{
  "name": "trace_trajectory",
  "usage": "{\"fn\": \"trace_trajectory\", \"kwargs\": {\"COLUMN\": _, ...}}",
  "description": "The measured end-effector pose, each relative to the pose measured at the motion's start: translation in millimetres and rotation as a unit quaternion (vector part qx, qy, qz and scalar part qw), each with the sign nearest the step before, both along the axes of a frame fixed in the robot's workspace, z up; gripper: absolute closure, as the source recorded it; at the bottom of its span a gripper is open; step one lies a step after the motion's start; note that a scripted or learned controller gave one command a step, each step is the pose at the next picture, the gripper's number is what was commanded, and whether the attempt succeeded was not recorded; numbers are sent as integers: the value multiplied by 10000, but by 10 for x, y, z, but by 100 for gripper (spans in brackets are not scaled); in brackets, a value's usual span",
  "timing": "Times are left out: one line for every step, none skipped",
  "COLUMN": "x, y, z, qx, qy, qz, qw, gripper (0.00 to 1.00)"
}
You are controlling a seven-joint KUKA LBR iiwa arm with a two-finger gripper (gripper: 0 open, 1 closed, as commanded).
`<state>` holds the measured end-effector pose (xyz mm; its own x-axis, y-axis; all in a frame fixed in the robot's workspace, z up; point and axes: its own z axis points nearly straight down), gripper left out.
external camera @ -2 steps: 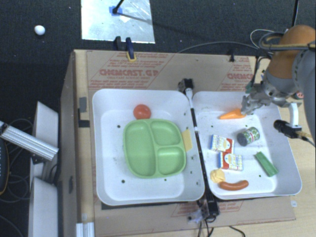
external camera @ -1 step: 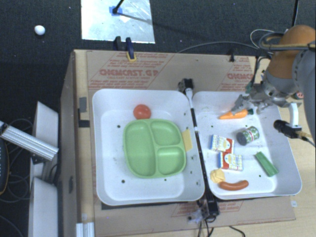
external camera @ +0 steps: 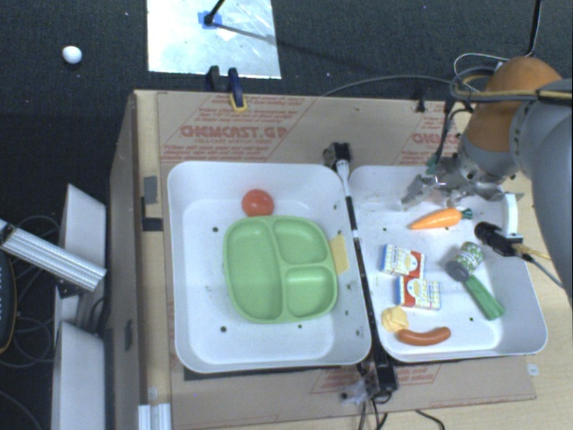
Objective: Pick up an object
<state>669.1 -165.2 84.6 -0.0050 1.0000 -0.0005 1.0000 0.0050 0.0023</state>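
The gripper [external camera: 436, 186] hangs low over the upper part of the right bin [external camera: 528, 325], and whether its claw is open or closed I cannot tell from this slanted view. Nothing can be seen held in it.

The nearest candidate is the toy carrot [external camera: 436, 219], lying on its side on the bin floor just at 6 o'clock of the gripper, orange body pointing left, green stub to the right. It looks like light, hollow plastic: stiff, smooth and tapered, so it would likely squirt out of a pinch near the thin tip. The thicker middle, taken across its short width, seems the safest hold.

Further toward 6 o'clock lie two small cartons [external camera: 411, 276], a sausage [external camera: 423, 335] with a yellow piece [external camera: 394, 317] beside it, and at 4 o'clock a small can [external camera: 466, 259] touching a green stick-like toy [external camera: 483, 296]. All are probably light.

The left bin [external camera: 192, 240] holds a green divided plate [external camera: 277, 268] with a tomato [external camera: 258, 202] at its 12 o'clock.
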Motion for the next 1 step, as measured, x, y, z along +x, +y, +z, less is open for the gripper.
{"fn": "trace_trajectory", "kwargs": {"x": 3, "y": -118, "z": 9, "qx": -5, "qy": -7, "qz": -17, "qw": 10000, "gripper": 0}}
